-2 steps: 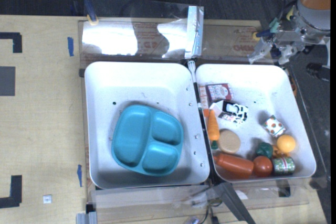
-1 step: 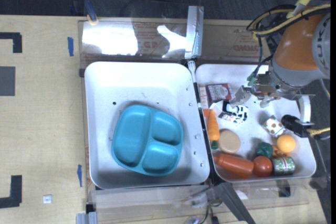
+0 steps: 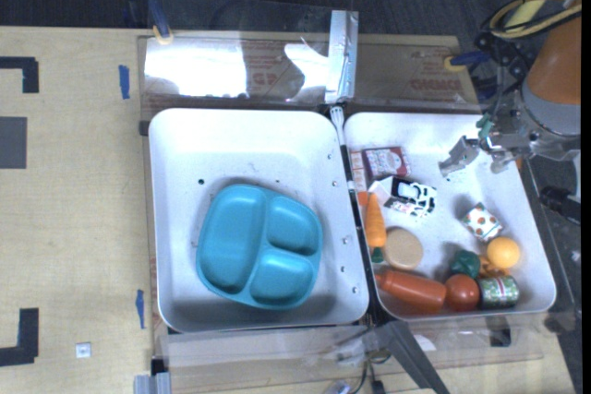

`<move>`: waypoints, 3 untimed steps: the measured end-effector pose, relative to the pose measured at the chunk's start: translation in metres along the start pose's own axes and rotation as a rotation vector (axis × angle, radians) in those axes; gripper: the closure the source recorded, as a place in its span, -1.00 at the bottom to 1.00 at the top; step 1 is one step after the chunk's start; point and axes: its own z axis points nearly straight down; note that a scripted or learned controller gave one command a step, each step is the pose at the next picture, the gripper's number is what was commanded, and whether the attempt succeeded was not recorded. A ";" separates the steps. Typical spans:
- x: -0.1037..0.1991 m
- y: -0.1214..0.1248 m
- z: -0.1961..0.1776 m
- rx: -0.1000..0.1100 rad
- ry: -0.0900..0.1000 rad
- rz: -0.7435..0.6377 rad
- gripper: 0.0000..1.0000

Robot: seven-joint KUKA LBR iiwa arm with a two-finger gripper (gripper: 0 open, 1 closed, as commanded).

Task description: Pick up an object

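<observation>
Left bin: carries a blue divided plate lying flat near its front, likely set apart from the loose toys.
Right bin: the pickable clutter sits here, mostly along the front and the left wall: a red sausage, a carrot, a tan round disc, a tomato, an orange ball, a small can, a black-and-white toy and a printed packet.
Gripper: fingers apart, holding nothing, poised over the bare back part of the right bin.
Nearest target: the black-and-white toy lies just left and in front of the gripper; the patterned cube sits a little nearer the front.
</observation>
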 end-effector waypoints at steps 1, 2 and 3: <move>0.081 -0.006 0.007 0.007 0.006 -0.165 -1.00; 0.033 -0.104 0.022 0.007 0.003 -0.203 -1.00; 0.060 0.017 0.100 0.002 0.003 -0.296 -1.00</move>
